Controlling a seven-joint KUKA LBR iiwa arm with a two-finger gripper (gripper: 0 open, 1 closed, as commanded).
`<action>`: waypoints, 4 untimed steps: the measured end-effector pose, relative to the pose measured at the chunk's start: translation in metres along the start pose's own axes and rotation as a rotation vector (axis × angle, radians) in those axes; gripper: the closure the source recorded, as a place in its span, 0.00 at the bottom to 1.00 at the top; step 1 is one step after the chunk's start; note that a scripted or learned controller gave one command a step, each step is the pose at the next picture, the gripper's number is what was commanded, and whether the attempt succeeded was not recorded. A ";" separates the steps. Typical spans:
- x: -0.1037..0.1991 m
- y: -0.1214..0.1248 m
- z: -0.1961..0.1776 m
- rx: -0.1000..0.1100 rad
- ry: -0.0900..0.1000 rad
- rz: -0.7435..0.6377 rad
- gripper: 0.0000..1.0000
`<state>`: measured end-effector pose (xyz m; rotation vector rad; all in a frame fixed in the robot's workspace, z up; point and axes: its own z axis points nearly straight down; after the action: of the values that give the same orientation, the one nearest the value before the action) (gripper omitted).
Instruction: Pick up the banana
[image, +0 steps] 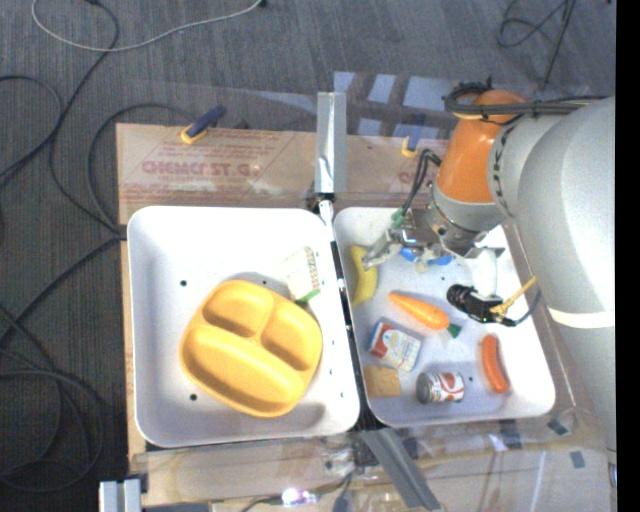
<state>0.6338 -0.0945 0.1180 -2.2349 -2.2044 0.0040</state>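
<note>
The banana (362, 276) is yellow and lies along the left wall of the right bin (530, 400), in its upper left part. My gripper (398, 248) hangs over the upper part of that bin, just right of and above the banana's top end. It is close to the banana, and nothing shows in its grasp. The grey arm with its orange band (478, 160) comes in from the upper right and hides the bin's far right corner.
The right bin also holds an orange carrot (419, 311), a red sausage (492, 363), a small can (441, 387), a cracker (381, 381) and a small carton (394, 345). In the left bin (160, 240) lie a yellow divided plate (252, 346) and a white and green packet (301, 272).
</note>
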 end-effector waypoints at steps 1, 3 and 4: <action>-0.001 -0.015 0.029 -0.011 -0.004 -0.103 0.00; 0.095 -0.039 -0.065 -0.001 0.000 -0.316 0.00; 0.041 -0.034 -0.065 -0.001 -0.002 -0.322 0.00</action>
<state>0.6009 -0.0531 0.1832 -1.8545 -2.5358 0.0045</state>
